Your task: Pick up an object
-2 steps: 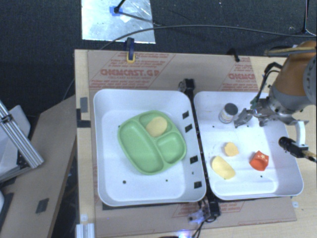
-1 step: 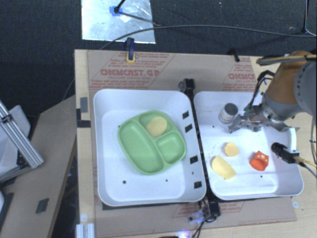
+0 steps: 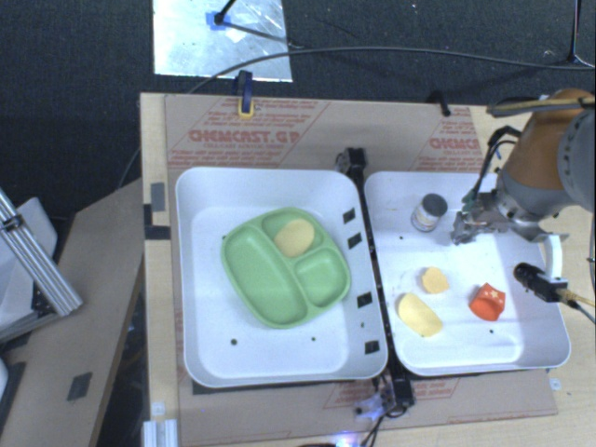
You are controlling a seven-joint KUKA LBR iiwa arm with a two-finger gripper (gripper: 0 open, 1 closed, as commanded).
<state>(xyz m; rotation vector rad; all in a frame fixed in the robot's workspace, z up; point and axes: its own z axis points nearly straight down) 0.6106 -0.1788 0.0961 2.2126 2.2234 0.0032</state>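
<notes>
The pincer [image 3: 463, 230] hangs just right of the can [image 3: 429, 212], whether wide or narrow I cannot tell, red piece [image 3: 487, 302] nearby.

A single fixed camera looks down at a slant from above the bench's near side, set far enough back to take in both the left bin [image 3: 200, 277] and the right bin [image 3: 535, 333], the cardboard sheet [image 3: 307, 124] under them, and dark floor beyond.
</notes>
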